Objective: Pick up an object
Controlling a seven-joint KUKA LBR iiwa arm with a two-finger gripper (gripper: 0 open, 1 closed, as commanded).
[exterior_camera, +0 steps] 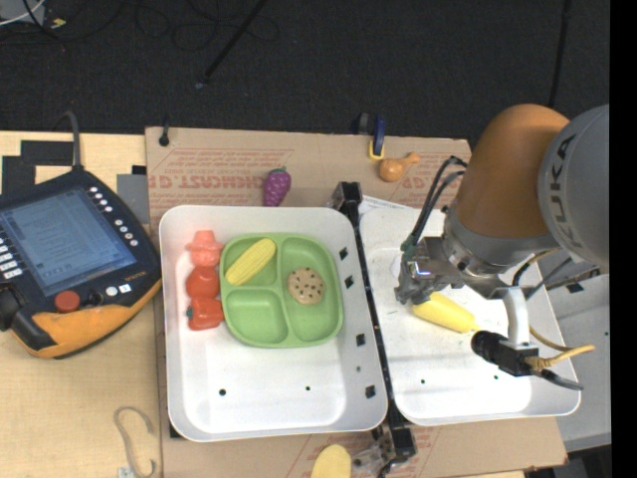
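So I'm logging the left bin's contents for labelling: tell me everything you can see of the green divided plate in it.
The green divided plastic plate is a rounded rectangle with a raised rim and three compartments, matte and apparently undamaged. It lies flat in the upper half of the left white bin. A yellow toy corn cob rests slantwise in its upper-left compartment, a round speckled cookie sits in the upper-right one, and the wide lower compartment shows bare green. A red toy figure lies right along its left edge.

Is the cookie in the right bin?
No, the cookie sits in the green tray in the left bin.
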